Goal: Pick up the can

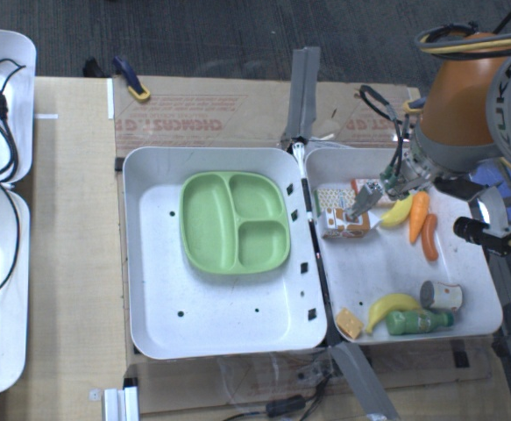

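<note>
Two shallow white bins sit side by side on the bench. The left bin (150, 305) holds a green divided plate (235, 222), lying flat toward its upper half. The right bin (479, 318) holds the remaining items.

The can (441, 296) lies on its side near the right bin's lower right corner, grey with a pale end facing right. A green bottle (420, 321) lies just below it, touching or nearly so, and a yellow banana (390, 307) lies just left of the can. A small orange-yellow wedge (349, 324) sits at the bin's lower left corner.

The arm (465, 103) reaches in from the right, its orange band above the wrist. The gripper (360, 205) hangs low over the upper left part of the right bin, directly over a small printed carton (343, 220) and apparently touching it. Whether the fingers are open or closed cannot be told from this angle, and nothing is seen gripped between them.

A second yellow banana (397, 211) and two orange carrots (423, 224) lie just right of the gripper. The can is well apart from the gripper, down and to the right, with the carrots between.
</note>
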Available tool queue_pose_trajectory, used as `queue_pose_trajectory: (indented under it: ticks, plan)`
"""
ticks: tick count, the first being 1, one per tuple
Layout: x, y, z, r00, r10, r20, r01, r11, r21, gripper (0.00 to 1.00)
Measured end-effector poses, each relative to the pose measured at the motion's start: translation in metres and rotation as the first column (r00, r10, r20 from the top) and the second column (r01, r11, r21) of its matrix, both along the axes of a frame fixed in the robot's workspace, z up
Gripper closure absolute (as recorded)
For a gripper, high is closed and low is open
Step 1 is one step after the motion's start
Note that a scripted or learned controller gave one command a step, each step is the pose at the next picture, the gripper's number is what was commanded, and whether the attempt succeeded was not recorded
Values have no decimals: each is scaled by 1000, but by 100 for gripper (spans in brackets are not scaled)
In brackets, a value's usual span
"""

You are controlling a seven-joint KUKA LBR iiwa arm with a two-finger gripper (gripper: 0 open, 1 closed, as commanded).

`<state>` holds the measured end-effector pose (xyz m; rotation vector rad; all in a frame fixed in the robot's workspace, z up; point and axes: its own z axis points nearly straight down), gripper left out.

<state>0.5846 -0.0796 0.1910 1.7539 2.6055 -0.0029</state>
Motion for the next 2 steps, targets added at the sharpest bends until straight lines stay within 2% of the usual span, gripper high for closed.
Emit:
queue_pose_trajectory:
  ticks: [1,2]
  plan:
    - [-4,27,0,997,-79,-2,79,997,1,0]
    - [-4,27,0,997,-79,-2,79,997,1,0]
